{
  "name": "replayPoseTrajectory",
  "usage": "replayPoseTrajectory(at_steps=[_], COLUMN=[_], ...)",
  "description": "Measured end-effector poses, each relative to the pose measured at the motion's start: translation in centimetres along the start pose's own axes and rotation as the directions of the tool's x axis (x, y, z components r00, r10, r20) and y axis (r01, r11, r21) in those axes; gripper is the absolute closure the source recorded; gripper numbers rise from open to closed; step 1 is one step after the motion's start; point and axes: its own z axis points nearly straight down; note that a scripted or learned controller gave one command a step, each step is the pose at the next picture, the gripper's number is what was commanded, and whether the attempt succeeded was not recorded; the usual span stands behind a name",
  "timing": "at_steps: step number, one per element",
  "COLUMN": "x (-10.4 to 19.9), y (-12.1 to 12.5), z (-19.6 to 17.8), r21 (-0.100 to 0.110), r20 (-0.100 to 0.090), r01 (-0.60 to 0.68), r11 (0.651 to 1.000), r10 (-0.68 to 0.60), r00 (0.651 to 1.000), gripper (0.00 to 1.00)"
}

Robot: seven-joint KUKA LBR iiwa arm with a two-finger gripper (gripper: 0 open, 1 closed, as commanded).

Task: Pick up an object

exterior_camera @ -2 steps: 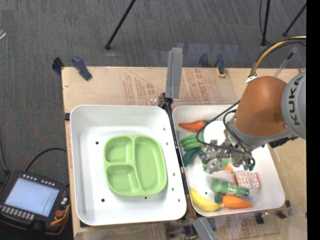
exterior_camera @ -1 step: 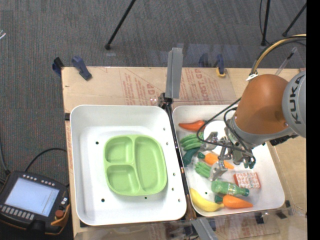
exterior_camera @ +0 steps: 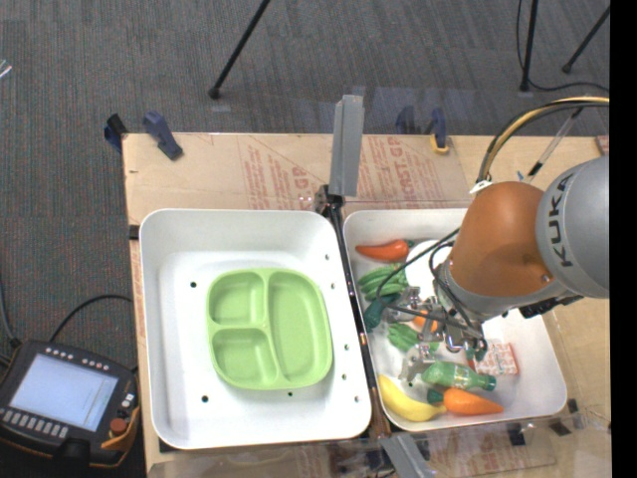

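- Toy food, the pile from which one object is to be picked, lies in the right bin (exterior_camera: 552, 366), a shallow white tray with rounded corners.
- Red pepper (exterior_camera: 383, 251), smooth and tapered, lies near that bin's far left corner, apart from the rest.
- Green pea pods (exterior_camera: 383, 283), glossy and long, are bunched along the bin's left wall, with a darker green piece (exterior_camera: 400, 337) just below them.
- Green bottle (exterior_camera: 456, 375), clear plastic with a pale label, lies on its side near the front; an orange carrot (exterior_camera: 472, 401) lies just beside it toward the front wall, and a yellow banana (exterior_camera: 403, 399) curves at the front left corner.
- A small red-and-white packet (exterior_camera: 501, 359), flat, lies to the right of the bottle.
- Gripper (exterior_camera: 434, 339) hangs low over the middle of the pile, just above the bottle; its metal parts blend with the toys, so I cannot tell whether it is apart, together or clamped on anything.
- The arm's orange band (exterior_camera: 496, 247) and grey wrist cover the bin's far right part and hide what lies under them.
- Left bin (exterior_camera: 169, 247) holds one light green plate (exterior_camera: 269, 328), matte plastic with three compartments and rounded corners, lying flat near the middle.
- Both bins sit on a cardboard-covered bench (exterior_camera: 239, 172); a grey upright post (exterior_camera: 346, 147) stands behind the seam between them, blue clamps (exterior_camera: 159, 133) grip the far edge, and a control pendant (exterior_camera: 65, 398) with a screen lies on the carpet at the lower left.
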Motion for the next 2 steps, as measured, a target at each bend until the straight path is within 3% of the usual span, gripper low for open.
replayPoseTrajectory(at_steps=[1, 2], x=[-5.9, -0.4], y=[0.4, -1.7], z=[-0.3, -0.2], r21=[0.001, 0.001], r20=[0.008, 0.005], r01=[0.104, 0.101], r11=[0.995, 0.995], r10=[-0.104, -0.101], r00=[0.995, 0.995], gripper=[0.0, 0.0])
